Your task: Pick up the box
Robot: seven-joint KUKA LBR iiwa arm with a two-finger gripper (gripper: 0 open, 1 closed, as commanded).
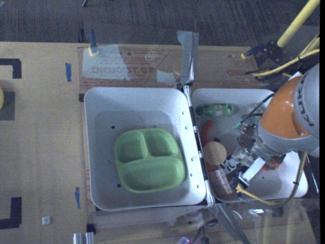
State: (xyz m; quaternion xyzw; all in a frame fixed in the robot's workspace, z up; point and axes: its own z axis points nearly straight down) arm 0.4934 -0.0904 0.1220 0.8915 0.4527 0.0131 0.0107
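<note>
A small brown-red box [220, 181] lies flat near the front-left corner of the right bin [284, 186]. My gripper [236, 164] hangs low over the bin's middle, just up and to the right of the box and close to it. The arm with its orange band [284, 117] comes in from the right and covers much of the bin's right half. Nothing is visibly held.
A tan round thing [214, 152] sits just left of the gripper, with a red thing [205, 131] behind it and a green bottle [215, 110] at the back. The left bin [96, 151] holds a green divided plate [149, 159]. Yellow cables run along the right bin's front.
</note>
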